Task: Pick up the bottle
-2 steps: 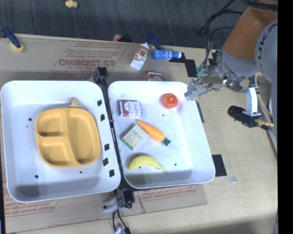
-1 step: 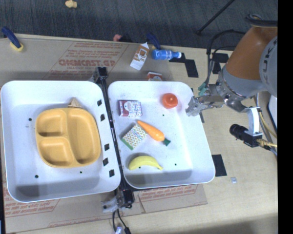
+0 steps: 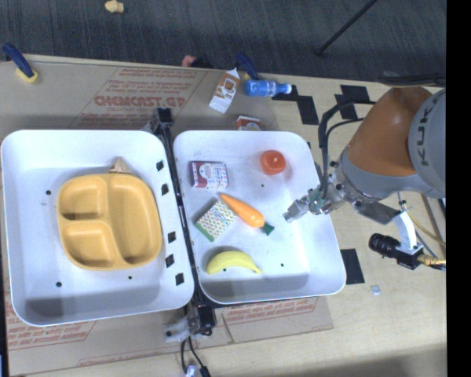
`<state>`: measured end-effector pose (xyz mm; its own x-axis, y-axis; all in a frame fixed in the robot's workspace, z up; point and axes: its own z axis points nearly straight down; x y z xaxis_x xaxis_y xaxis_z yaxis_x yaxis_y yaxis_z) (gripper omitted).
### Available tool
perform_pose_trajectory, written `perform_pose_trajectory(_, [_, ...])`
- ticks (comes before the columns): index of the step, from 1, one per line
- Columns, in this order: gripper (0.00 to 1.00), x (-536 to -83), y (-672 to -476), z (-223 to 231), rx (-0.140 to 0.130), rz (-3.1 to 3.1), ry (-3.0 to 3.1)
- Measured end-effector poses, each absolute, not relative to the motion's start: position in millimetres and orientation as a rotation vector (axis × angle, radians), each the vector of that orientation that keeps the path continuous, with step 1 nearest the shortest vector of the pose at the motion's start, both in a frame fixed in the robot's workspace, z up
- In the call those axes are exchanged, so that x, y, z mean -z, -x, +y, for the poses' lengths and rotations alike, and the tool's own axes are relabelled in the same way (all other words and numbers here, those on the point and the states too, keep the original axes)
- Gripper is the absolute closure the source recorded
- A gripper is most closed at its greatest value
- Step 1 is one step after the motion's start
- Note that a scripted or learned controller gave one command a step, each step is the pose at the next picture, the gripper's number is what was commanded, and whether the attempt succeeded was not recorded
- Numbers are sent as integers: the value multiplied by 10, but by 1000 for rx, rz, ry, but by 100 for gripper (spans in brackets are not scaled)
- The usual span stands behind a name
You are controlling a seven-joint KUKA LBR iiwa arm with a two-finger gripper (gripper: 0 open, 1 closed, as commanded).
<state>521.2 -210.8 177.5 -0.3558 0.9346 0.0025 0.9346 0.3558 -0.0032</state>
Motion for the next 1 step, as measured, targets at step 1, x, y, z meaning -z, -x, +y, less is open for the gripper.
perform_pose_trajectory(1, [100, -1840, -4762, -2110, -2, -2729, 1548])
